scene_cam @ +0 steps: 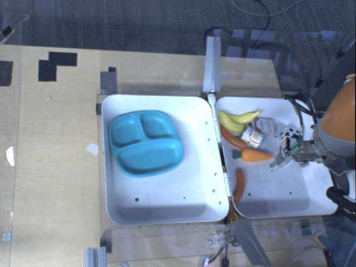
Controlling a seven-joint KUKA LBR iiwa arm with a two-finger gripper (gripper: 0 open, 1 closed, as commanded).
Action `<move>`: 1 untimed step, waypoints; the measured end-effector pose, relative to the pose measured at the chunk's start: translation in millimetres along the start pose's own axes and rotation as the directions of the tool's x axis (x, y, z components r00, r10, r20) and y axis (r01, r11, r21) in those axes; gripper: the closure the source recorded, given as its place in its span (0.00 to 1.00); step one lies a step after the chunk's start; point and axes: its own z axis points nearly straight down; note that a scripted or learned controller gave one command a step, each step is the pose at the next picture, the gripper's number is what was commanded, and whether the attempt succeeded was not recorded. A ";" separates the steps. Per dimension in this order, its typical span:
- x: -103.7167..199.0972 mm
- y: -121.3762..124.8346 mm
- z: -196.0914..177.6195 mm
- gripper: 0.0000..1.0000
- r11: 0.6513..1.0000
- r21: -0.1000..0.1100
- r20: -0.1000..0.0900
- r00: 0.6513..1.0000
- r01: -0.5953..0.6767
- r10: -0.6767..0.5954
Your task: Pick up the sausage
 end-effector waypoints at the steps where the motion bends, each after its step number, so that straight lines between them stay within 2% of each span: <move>1: 16.8 45.6 -41.2 0.00 0.920 0.002 0.000 0.920 -0.392 0.392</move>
